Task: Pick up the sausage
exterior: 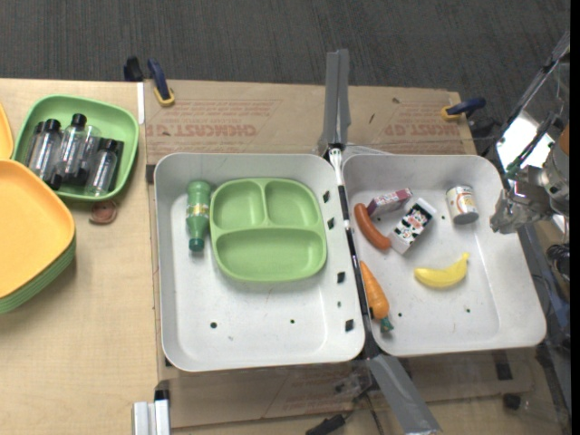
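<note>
sausage (371, 227) in right bin (507, 329), by carton (415, 227) | gripper (507, 214) at right rim, jaw state unclear | risk: grabs carton or carrot (374, 293)

Sausage (372, 227) crowded by divider wall (347, 243), cartons (403, 216).

Robot manipulation lab, not a home or kitchen. Evidence: wooden table (72, 370) covered with a taped-down cardboard sheet (272, 120), held at the far edge by spring clamps (161, 83). Two shallow white bins (263, 333) butted side by side, left of the hand (509, 214), with a metal rail (336, 98) at the seam. Toy props in them: plastic banana (443, 273), carrot (374, 293), small cartons, a divided green plate (268, 228). Spare stacked yellow plates (32, 238) and a green tray of bottles (77, 148) far left. Grey carpet (272, 16) beyond, probably office-type flooring.
</note>
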Available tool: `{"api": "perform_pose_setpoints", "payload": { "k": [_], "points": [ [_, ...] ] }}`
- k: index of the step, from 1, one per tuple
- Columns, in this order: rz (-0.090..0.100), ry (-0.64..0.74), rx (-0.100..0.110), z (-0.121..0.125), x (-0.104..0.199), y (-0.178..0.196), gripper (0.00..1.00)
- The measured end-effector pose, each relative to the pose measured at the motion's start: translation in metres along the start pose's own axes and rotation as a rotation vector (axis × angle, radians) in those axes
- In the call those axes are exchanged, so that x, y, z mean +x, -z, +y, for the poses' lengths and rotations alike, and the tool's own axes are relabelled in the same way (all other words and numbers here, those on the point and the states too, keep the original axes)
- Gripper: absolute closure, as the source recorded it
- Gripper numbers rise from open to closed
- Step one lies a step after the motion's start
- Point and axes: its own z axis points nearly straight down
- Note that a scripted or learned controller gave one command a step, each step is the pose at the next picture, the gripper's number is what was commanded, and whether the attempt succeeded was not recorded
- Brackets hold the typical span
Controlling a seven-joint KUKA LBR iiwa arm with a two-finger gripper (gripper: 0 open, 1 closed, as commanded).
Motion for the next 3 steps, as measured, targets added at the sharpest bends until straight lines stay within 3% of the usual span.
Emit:
{"api": "perform_pose_setpoints", "payload": {
  "k": [1,2,3],
  "points": [
    [0.0,-0.222,0.001,0.007,0.037,-0.054,1.0],
    [0.0,-0.022,-0.009,-0.013,0.011,-0.089,1.0],
    [0.0,-0.329,-0.001,-0.037,0.008,-0.068,1.0]
  ]
}}
